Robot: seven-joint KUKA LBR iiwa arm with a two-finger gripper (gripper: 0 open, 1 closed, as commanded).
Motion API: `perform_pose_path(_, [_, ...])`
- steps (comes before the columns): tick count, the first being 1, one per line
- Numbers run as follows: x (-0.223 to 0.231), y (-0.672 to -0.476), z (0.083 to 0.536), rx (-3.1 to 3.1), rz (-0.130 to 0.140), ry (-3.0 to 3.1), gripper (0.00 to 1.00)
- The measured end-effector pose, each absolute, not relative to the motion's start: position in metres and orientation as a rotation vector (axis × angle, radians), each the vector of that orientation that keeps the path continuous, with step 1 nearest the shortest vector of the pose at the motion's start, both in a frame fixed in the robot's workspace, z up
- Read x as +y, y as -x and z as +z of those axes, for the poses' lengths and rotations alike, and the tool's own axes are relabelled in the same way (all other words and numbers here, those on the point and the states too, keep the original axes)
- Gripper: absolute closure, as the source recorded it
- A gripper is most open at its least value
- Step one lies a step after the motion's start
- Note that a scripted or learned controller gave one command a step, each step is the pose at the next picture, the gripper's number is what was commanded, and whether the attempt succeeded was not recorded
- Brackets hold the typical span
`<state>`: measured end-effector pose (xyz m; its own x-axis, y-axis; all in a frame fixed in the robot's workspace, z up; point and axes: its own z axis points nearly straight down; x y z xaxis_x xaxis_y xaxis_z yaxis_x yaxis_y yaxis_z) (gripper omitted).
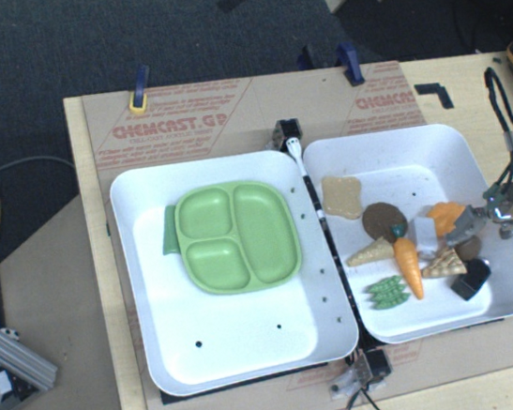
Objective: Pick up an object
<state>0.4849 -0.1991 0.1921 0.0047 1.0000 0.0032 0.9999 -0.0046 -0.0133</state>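
step: approach, nothing lifted | gripper [476, 227] low at right bin [401, 155] east side, fingers looked spread, nothing between | targets: orange piece [447, 216], carrot [408, 268] clustered beside | next: centre over one, descend, close

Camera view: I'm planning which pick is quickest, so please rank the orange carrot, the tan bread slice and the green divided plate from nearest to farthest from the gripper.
1. Orange carrot, in the right bin, left of the gripper.
2. Tan bread slice, at the right bin's upper left.
3. Green divided plate, in the left bin, farthest.
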Motion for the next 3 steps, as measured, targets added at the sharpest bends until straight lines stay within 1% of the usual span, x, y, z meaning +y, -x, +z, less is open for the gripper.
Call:
perform_pose_path(1, [-0.199, -0.488, 0.199, -2.222, 0.0, 2.222, 0.0])
perform_pose_path(2, [-0.196, -0.485, 0.136, -2.217, 0.003, 2.218, 0.0])
perform_pose_path(3, [-0.196, -0.485, 0.084, -2.221, 0.0, 2.221, 0.0])
